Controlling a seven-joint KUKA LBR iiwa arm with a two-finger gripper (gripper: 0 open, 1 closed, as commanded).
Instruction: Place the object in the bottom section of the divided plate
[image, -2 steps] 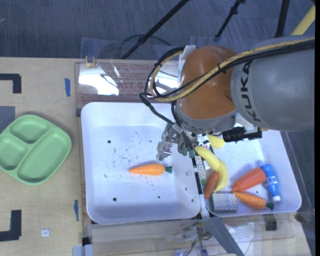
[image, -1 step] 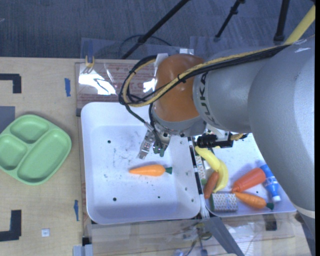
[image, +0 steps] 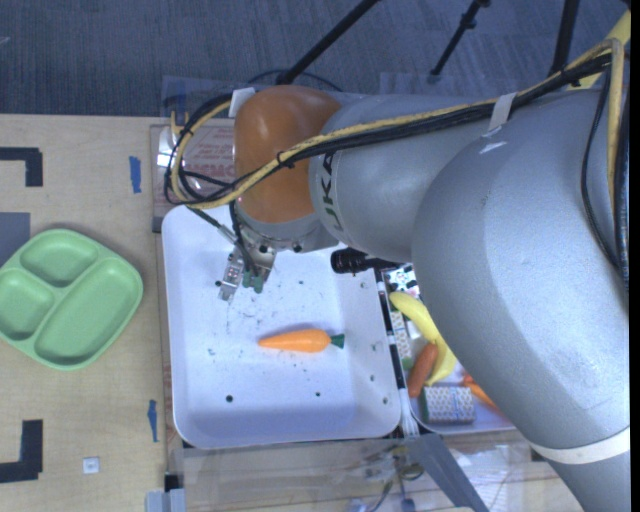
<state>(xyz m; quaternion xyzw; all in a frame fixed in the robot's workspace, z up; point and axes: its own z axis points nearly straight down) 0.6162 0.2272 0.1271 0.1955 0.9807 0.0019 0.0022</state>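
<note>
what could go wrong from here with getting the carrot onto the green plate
The pincer hangs above and to the left of the carrot, holding nothing, so a straight descent would likely miss it. The carrot lies flat and tapered and may roll or slip. The divided plate sits outside the bin, so the carry must clear the rim.

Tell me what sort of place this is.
Probably a robotics lab bench for pick-and-place trials. A grey arm with taped-on cables reaches over a shallow white bin holding a toy carrot, and black tape corner marks frame a green divided plate on the wooden bench.
</note>
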